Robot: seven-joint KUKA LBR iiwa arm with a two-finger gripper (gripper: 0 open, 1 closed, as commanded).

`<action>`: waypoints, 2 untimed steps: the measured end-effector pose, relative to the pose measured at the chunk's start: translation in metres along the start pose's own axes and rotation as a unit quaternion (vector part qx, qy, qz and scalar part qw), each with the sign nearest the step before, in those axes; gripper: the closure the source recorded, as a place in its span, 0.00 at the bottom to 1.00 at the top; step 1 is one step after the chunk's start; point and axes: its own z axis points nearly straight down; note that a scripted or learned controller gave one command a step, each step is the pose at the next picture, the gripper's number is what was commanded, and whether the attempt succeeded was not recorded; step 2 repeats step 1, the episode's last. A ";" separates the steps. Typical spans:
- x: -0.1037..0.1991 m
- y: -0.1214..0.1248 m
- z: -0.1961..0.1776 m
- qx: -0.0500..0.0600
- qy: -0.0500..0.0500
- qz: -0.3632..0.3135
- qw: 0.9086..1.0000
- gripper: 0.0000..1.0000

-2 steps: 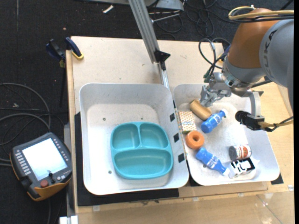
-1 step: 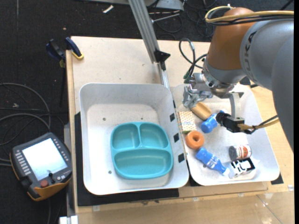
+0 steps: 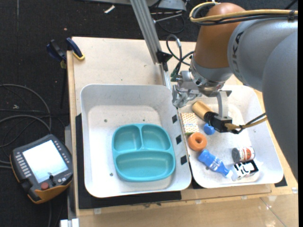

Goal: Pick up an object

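Nearest my viewpoint, at the lower left of the frame, sits the teach pendant [image 3: 40,168] on the dark floor, its pale screen lit. Above and to its right I see the left bin [image 3: 94,98], which holds a teal divided tray [image 3: 142,152] lying flat in its middle. Just right of it, the right bin [image 3: 270,167] carries the loose objects: an orange ring [image 3: 197,141] near the shared edge of the bins, a blue toy [image 3: 211,161] just below and right of the ring, a small red-and-white can [image 3: 243,153] further right, and a black-and-white item [image 3: 245,168] touching the can's lower side. A patterned card [image 3: 190,122] lies above the ring, and a tan cylinder [image 3: 202,109] with a dark end rests tilted above it. My arm [image 3: 246,41] fills the upper right of the frame, its orange band over the upper part of the right bin. Its gripper [image 3: 182,96] hangs at the top left corner of the right bin, near the bins' shared edge; from this angle I cannot tell how it is set, and I see nothing held in it. A slanted metal rail [image 3: 147,27] runs down from the top centre toward the wrist.
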 end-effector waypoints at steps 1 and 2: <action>0.057 0.002 -0.012 0.000 0.000 0.000 1.000 1.00; 0.057 0.002 -0.012 0.000 0.000 0.000 1.000 1.00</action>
